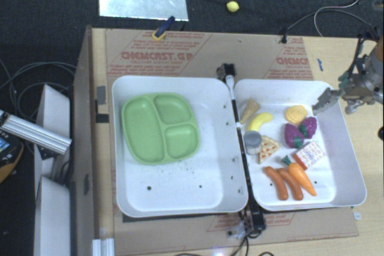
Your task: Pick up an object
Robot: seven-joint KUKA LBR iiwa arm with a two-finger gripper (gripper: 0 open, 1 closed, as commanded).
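Observation:
The right bin (336, 129) holds small toy foods: a yellow banana (260, 122), a tan piece (249, 109), an orange round piece (296, 114), purple grapes (299, 131), a grey cup (252, 141), a waffle wedge (268, 148), a red-and-white carton (310, 154), a carrot (299, 177) and sausages (282, 183). My gripper (336, 100) hangs at the right bin's far right corner, just right of the orange round piece. Its fingers are spread and hold nothing.
The left bin (138, 189) bears a green divided plate (160, 127). A clamp (227, 73) sits where the bins meet at the back. Cardboard lies under both bins. A cable (324, 9) runs along the back right, and a yellow ball (233, 6) lies on the dark floor.

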